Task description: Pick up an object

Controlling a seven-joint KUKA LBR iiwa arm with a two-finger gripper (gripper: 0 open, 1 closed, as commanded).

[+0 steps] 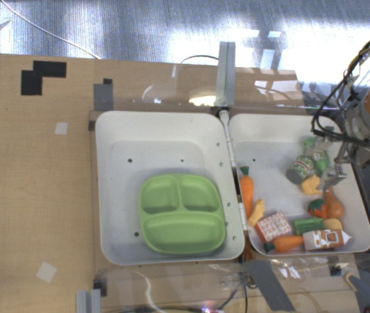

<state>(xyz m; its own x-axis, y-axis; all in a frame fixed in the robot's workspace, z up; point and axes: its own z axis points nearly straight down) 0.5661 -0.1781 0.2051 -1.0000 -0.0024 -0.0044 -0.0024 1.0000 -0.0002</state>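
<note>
The gripper hangs low over the right bin, among toy foods beside a yellow piece; whether its fingers are parted cannot be told. A green tray lies in the left bin.

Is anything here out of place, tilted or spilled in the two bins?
Nothing is spilled. The one odd thing is a toy carrot in the right bin: it lies tight against the wall between the bins, apart from the pile. The green plate lies flat in the left bin.
</note>
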